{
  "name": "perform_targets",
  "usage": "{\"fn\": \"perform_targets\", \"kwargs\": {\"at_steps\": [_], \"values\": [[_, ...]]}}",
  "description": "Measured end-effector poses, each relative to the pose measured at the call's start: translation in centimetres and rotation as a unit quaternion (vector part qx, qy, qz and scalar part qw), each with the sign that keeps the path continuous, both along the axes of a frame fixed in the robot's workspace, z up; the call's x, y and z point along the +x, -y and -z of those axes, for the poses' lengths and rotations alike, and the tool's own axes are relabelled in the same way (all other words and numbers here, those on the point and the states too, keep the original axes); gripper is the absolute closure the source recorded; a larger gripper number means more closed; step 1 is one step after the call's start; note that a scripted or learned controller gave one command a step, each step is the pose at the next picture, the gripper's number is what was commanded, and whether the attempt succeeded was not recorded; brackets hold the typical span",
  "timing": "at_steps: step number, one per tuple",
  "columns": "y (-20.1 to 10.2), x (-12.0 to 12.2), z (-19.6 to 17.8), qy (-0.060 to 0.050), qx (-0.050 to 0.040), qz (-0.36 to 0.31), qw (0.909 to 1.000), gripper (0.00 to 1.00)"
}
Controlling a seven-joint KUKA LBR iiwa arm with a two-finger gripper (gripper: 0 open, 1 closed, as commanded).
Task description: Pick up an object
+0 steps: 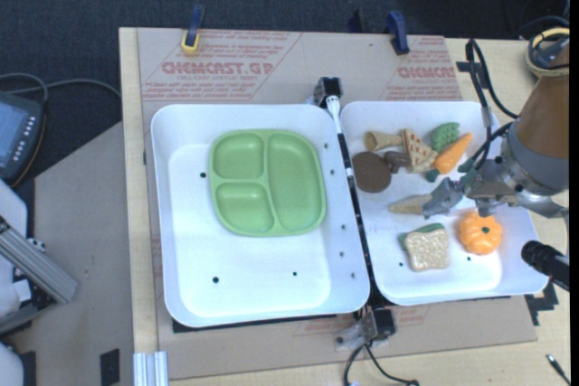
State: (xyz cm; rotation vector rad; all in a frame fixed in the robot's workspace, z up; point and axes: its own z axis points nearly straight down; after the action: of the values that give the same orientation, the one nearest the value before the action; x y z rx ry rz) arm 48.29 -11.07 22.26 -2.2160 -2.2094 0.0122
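Toy pumpkin (480, 233), orange with a green stem, sitting in the right bin (452, 287), just below and slightly right of the claw (450, 194). Nearer still to the claw tip: a pale cone-like piece (409, 205), lying just left of it, long axis running roughly left to right. Below-left of the claw, a bread slice (426, 249) with a green edge; above it, an orange carrot (451, 154) slanting up to the right, with a green leafy piece (443, 136), a waffle-patterned wedge (415, 148) and a brown round piece (371, 172) farther left. Cannot tell whether the claw is parted or clenched; nothing visibly caught in it. Judged shortest reach: a small drop toward the cone piece or a short shift down-right to the pumpkin. Left of the claw, well apart, a green divided plate (268, 183) in the left bin (181, 221). Printed in red on the table (298, 59) board beyond the bins: "CHEMCAST G.P", repeated partly at right; smaller lines unreadable.
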Motion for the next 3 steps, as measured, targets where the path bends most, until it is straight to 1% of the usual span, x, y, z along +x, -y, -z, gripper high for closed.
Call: {"fn": "perform_targets", "kwargs": {"at_steps": [1, 2, 3], "values": [[0.0, 0.3, -0.5, 0.006, -0.0010, -0.001, 1.0000, 0.00], [-0.8, 0.1, 4.0, 0.004, -0.0003, -0.001, 1.0000, 0.00], [-0.4, 0.3, 10.2, 0.003, -0.0004, -0.001, 1.0000, 0.00]]}}
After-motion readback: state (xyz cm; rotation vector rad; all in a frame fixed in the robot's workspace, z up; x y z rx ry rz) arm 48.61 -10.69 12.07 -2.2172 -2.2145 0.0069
